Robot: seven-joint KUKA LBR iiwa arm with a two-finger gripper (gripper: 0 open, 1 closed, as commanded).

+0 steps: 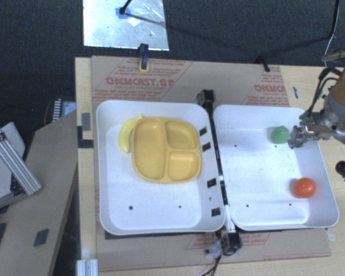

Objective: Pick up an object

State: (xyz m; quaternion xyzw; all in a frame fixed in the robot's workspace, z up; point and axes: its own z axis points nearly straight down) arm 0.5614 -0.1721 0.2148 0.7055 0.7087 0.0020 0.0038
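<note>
Gripper (299, 134), finger state indiscernible, at right-centre of frame over the right bin (259, 211); green object (280, 134) lies just left of it, orange ball (303, 187) below.

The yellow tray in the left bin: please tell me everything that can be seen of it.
The tray is a yellow, plastic-looking plate with rounded corners and three compartments: one long at its left, two smaller at its right. It lies flat, open side up, slightly turned, in the upper middle of the left bin. Its compartments hold nothing. A banana lies against its upper left edge, partly under the rim.
</note>
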